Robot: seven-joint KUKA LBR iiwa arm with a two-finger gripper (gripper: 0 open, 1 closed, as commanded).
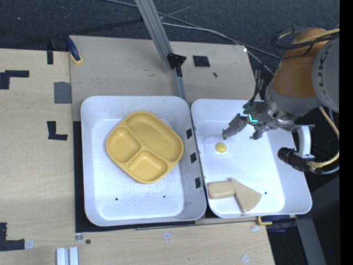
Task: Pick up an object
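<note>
Tan wedge; small yellow ball beyond.

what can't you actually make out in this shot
- Gripper, camera view: too small and dark to tell how it is set.
- Small yellow round object in the right white bin: too small to identify.
- Tan wedge-shaped piece and pale beige block: material unclear.
- Grey arm: cut off by the right edge.

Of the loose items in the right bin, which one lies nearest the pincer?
The small yellow ball, just below and left of the pincer. The tan block and tan wedge lie together at the bin's near edge, farther away.
</note>
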